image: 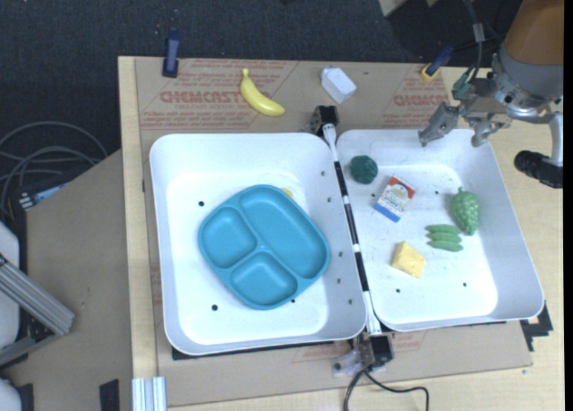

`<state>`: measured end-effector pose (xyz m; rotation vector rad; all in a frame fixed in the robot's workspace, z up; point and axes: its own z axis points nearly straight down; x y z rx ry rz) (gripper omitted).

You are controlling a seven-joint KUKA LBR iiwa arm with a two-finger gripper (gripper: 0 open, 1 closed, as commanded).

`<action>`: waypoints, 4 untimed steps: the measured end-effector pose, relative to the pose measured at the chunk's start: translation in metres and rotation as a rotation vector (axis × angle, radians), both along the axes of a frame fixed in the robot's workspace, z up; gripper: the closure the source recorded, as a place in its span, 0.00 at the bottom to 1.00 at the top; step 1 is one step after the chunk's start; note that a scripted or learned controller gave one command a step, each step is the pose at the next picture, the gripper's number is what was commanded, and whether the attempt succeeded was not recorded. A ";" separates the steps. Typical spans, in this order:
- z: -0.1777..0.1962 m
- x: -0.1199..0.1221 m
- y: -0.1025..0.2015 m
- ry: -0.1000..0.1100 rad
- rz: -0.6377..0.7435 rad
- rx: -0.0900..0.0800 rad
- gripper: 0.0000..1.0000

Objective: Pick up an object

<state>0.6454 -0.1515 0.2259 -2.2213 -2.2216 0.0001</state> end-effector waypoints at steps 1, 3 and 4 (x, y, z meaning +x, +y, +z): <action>-0.100 -0.019 0.049 0.002 0.001 0.001 0.00; -0.131 -0.038 0.059 0.000 -0.001 0.000 1.00; -0.001 -0.067 0.124 -0.002 0.001 0.001 1.00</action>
